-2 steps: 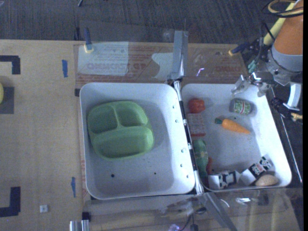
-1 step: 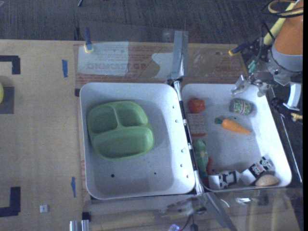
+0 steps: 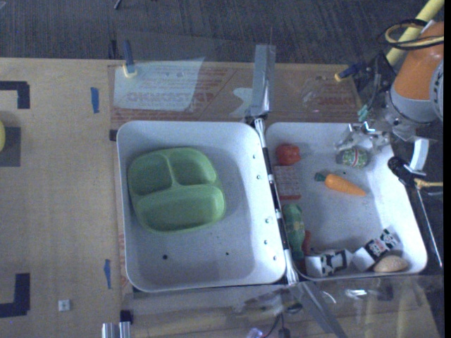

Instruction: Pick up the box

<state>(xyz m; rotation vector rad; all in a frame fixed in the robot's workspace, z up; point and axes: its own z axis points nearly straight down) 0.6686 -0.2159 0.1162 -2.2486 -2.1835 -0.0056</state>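
Camera view, nearest edge first: two small black-and-white cartons lie along the front wall of the right bin (image 3: 416,210), one (image 3: 331,261) on its side and another (image 3: 377,248) tilted just beside a tan rounded thing (image 3: 391,264). Either could be the box meant; I'd guess them light, thin-walled cardboard, easily crushed and best taken across the short sides, though the wall crowds them. A green packet (image 3: 293,220) lies along the divider. Further in sit a carrot (image 3: 344,184) and a tomato (image 3: 287,153). At the far corner the gripper (image 3: 361,141) hovers over a crumpled greenish object (image 3: 354,157); glare blurs it, so whether it's spread or closed I cannot tell. A green tray (image 3: 176,189) rests in the left bin (image 3: 134,259).
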